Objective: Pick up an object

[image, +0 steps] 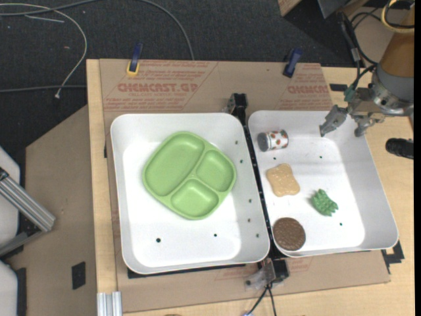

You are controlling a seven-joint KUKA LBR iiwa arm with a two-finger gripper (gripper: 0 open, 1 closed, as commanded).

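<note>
Two white bins sit side by side on a cardboard-covered bench (197,84). The left bin (131,236) holds a green divided plate (189,174), lying flat near its centre.

The right bin (368,203) holds four objects. A small can (273,139) lies on its side in the far left corner. A tan cracker-shaped piece (283,180) lies just below it, apart from it. A brown round cookie (289,234) rests at the near left corner. A green leafy piece (323,203) lies right of the cracker, well apart from the cookie.

The arm (395,64) enters at the upper right. The gripper (346,124) hangs over the far right edge of the right bin, its two fingers spread apart with nothing between them. It is well apart from all four objects.
</note>
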